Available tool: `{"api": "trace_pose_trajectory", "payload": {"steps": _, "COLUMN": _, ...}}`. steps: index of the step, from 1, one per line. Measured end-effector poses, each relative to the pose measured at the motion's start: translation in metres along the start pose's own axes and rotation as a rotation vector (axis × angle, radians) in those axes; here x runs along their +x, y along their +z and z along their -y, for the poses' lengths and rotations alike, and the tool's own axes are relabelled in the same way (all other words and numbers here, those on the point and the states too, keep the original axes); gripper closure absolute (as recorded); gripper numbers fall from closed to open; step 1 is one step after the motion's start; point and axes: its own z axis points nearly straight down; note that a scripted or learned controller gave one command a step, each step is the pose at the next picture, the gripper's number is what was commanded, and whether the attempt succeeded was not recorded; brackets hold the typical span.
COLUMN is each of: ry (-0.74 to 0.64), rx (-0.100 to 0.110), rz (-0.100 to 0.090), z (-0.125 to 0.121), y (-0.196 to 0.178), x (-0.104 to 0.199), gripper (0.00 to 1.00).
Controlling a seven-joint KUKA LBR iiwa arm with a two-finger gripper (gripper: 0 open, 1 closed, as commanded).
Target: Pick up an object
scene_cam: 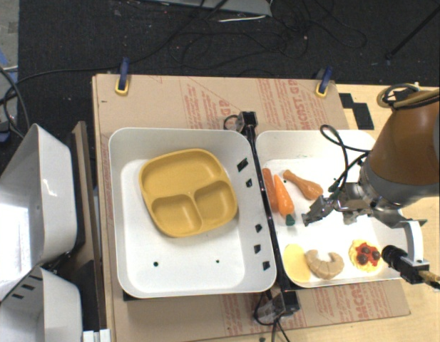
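The grey arm with its orange band reaches over the right white bin, and its dark tool hangs low above the bin floor, near that bin's middle. Whether the tool is released or clenched I cannot tell; nothing is visible between its tips.

Candidates all lie in the right bin. A slim orange plastic carrot lies along the bin's left wall, with a thinner orange stick just beside it. A tan toy drumstick sits toward the far edge, a pale yellow flat disc and a beige curled pastry piece rest by the near edge, and a small tart with red berries lies toward the near right corner. The left white bin carries a yellow three-compartment plastic plate.

The carrot looks like the nearest target. A good attempt would centre over its thick middle, span its narrow width rather than its length, and descend clear of the bin wall and the neighbouring stick.
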Motion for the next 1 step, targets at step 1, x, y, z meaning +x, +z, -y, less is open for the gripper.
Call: {"api": "trace_pose_trajectory", "payload": {"steps": 1, "ry": 0.004, "rx": 0.004, "rz": -0.001, "z": 0.0051, "y": 0.0465, "x": -0.0062, "gripper": 0.0}}
